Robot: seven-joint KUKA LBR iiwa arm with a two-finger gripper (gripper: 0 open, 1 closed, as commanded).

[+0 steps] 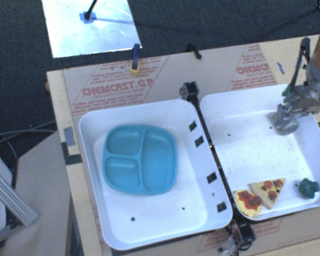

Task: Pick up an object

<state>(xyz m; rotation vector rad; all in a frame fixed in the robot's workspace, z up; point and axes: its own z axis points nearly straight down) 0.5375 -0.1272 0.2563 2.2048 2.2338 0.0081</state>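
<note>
We record 3 loose items that could serve as the thing to be picked up. The pizza slice (pixel 270 188) is a small flat wedge, pale crust with red spots. Touching its left side is a round yellow piece with a red blotch (pixel 247 201). The third is a small dark teal lump (pixel 308 188), irregular in outline.

All 3 lie in the right bin (pixel 254 138), along its near wall: the yellow piece at the near-left corner, the pizza slice just beside it, and the teal lump apart from them toward the near-right corner. We note bare white floor over the rest of this bin.

The left bin (pixel 139 112) holds 1 item, a light blue divided plate (pixel 140 159) with 3 compartments, lying flat in the middle of the bin and slightly toward its left side. We see nothing resting on the plate.

The 2 bins sit side by side, walls touching along a black centre strip, on a brown sheet printed with red lettering that covers the tabletop (pixel 222 64).

The pincer (pixel 284 122) is low over the far-right part of the right bin, well apart from the 3 items at the near wall. We cannot tell from this view whether it is wide or narrow, and we see nothing held in it. The grey arm enters from the right edge above it.
</note>
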